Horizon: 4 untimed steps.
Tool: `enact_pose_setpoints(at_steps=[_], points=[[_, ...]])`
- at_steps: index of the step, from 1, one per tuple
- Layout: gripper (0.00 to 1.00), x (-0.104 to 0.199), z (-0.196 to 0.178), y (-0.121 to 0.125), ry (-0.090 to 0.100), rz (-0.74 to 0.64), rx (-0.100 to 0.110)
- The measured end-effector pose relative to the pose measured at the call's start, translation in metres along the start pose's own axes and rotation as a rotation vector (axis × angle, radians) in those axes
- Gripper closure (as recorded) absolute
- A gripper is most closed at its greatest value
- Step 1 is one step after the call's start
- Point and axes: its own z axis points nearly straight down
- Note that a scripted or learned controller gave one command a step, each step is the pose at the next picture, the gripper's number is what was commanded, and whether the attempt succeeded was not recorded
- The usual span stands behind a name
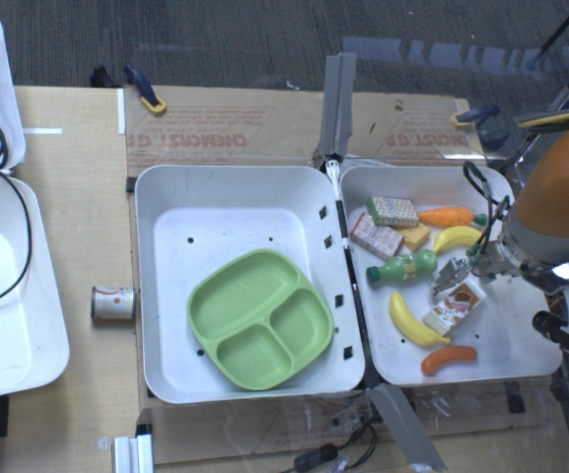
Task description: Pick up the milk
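Note:
The milk [456, 309] is a small white carton with red print. It lies tilted in the right bin [521, 348], between a yellow banana [414, 321] and the bin's right side. My gripper [453, 275] reaches in from the right and hangs at the carton's upper end, with its metal fingers [443, 280] spread and pointing down. Nothing sits between them. The grey wrist and the arm's orange band [560, 180] are at the right edge.
The right bin also holds a green bottle [402, 267], a second banana [457, 237], a carrot [444, 216], boxed food items [391, 211] and an orange sausage [449, 360]. A green divided plate [260, 317] lies in the left bin [161, 264]. A small can [112, 304] rests on the bench.

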Motion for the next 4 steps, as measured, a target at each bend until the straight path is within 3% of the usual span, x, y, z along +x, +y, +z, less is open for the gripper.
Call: enact_pose_setpoints(at_steps=[1, 2, 3, 4], points=[[1.0, 0.0, -0.009, 0.0, -0.001, 0.003, -0.001], [0.0, 0.0, -0.009, 0.0, -0.001, 0.003, 0.0], [0.0, -0.03, -0.038, 0.0, -0.001, 0.122, -0.002], [0.0, -0.014, -0.002, -0.061, 0.002, 0.137, -0.004]])
